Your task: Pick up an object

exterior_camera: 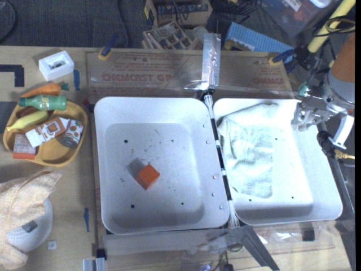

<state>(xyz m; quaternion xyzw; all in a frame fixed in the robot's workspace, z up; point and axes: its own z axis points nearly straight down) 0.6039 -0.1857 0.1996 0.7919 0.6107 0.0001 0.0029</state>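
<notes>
my claw [307, 117] sits at the far right edge of the right bin [324, 205], over its upper right corner. can't tell from this angle how the claw is set, wide or narrow, and nothing shows between its tips.

orange block [148, 176] lies well off to the left of my claw, in the left bin [110, 151], a bit left of that bin's middle and nearer the camera than i am. it rests flat on the bin floor, touching nothing else.

white towel [248, 157] lies crumpled in the right bin, just left of and below my claw, covering the bin's left half; it runs up to the bin's far rim beside me.

writing: clear plastic sheet [146, 75] behind the bins, up and left of my claw, carries red lettering, too blurred to read for sure. far left on the counter [22, 58], a yellow bowl [45, 154] holds toy food: a green bottle [44, 102], a banana [25, 120] and small packets with printed labels [53, 130], not legible. white box [56, 65] just above the bowl, no readable text.
</notes>
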